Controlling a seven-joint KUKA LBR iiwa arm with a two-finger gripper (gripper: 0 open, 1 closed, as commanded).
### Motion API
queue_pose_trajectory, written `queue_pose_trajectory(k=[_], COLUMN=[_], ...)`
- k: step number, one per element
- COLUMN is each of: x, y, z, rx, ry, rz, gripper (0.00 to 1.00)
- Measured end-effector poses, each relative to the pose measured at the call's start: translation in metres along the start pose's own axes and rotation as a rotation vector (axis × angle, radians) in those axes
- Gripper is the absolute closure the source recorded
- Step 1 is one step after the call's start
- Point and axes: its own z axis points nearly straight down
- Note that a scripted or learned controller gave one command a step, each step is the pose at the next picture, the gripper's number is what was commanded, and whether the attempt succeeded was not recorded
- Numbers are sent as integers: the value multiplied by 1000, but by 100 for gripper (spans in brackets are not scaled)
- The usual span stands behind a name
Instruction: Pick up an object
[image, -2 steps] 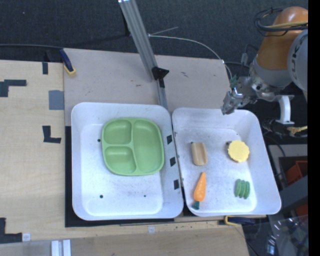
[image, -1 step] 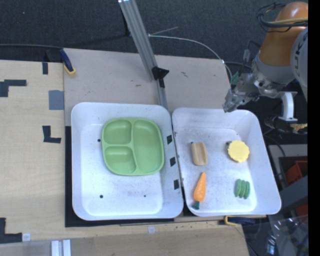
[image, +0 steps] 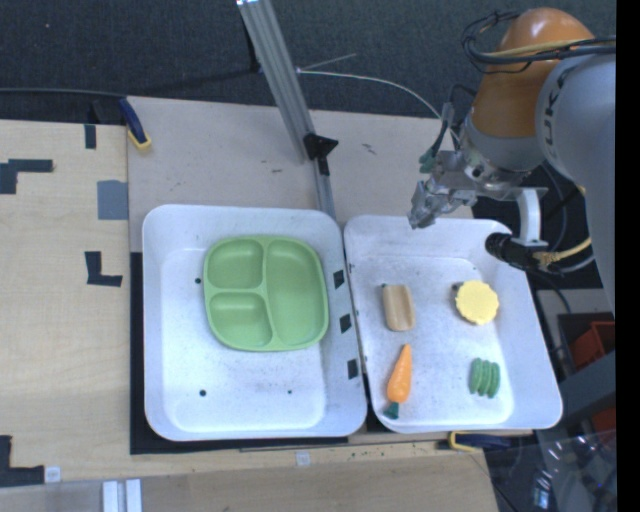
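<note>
The right bin (image: 440, 415) holds a tan bread-like piece (image: 397, 306), a yellow round piece (image: 477, 302), an orange carrot (image: 400, 373) with a green tip, and a green pea pod (image: 485, 377). My gripper (image: 426, 213) hangs above the bin's far rim, up and to the right of the tan piece and left of the yellow one. Nothing shows between its tips, and it is apart from all the objects.
The left bin (image: 170, 400) holds a green divided plate (image: 266, 292). A metal pole (image: 285, 85) slants up from between the bins at the back. The grey arm (image: 560, 90) with its orange band reaches in from the upper right.
</note>
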Motion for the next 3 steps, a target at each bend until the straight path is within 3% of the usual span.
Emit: queue_pose_trajectory(k=[2,3], x=[90,144], y=[16,12], z=[6,9], rx=[-1,1], ry=[0,0], rz=[0,0], gripper=[100,100])
